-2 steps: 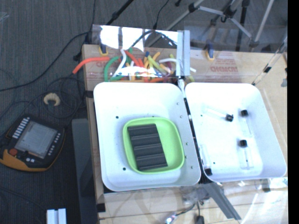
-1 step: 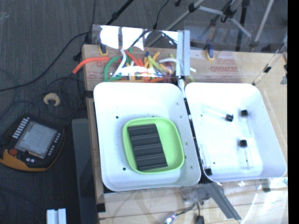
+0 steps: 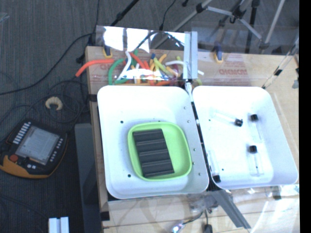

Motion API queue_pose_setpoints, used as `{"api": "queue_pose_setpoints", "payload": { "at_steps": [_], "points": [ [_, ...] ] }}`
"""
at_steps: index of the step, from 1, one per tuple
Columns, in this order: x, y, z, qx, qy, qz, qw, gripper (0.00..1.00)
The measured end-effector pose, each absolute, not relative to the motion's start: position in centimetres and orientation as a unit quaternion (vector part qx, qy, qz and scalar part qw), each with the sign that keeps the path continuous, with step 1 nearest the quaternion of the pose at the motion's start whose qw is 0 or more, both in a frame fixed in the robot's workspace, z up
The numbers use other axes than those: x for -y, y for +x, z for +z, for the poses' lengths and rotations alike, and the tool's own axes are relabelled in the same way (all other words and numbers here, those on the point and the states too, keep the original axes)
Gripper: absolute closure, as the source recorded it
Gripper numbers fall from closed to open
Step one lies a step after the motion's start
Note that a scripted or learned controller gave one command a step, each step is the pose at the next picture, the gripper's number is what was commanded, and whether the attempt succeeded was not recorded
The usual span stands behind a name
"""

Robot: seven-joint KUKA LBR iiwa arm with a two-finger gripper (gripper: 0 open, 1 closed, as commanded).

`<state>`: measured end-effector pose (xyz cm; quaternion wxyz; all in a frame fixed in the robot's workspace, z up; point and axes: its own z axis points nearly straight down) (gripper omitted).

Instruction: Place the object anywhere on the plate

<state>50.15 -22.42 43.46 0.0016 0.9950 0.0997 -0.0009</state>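
Note:
A lime-green square plate (image 3: 183,152) lies in the left white bin (image 3: 112,111), slightly toward its near side. A dark grey ridged block (image 3: 153,153) rests flat on the plate, its long side running away from the camera and covering most of the plate's floor. In the right white bin (image 3: 274,111) lie clear tubes with black caps: one (image 3: 226,117) at the upper left, one (image 3: 255,161) at the lower right, and a separate black cap (image 3: 253,117) near the top.
A tangle of coloured cables (image 3: 141,67) sits behind the left bin under a clear upright panel (image 3: 193,57). A small black piece (image 3: 216,178) lies at the right bin's near left corner. A teach pendant (image 3: 34,149) rests on the floor to the left.

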Motion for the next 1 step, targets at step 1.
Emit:
{"api": "queue_pose_setpoints", "payload": {
  "at_steps": [1],
  "points": [
    [22.36, 48.96, 43.42, -0.1, 0.995, -0.0006, 0.001, 0.0]
  ]
}}
